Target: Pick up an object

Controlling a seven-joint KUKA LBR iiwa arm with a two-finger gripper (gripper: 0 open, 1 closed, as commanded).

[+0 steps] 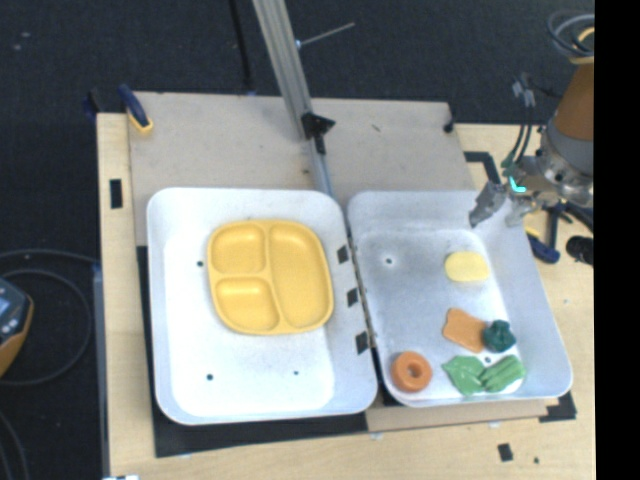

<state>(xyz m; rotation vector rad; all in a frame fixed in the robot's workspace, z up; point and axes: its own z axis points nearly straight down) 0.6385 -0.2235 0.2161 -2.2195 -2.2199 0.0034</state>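
The right bin (400, 228) holds a pale yellow lump (466, 266), an orange wedge (462, 329), a dark green piece (498, 337), a light green leafy piece (484, 374) and an orange ring (411, 370). My gripper (498, 208) hangs over the bin's upper right rim, above and to the right of the yellow lump. Nothing shows between its fingers, which stand apart.
The left bin (180, 368) carries a yellow divided plate (270, 275). A metal pole (285, 63) rises at the back between the bins. Clamps and cables sit by the bench's right edge (555, 243).
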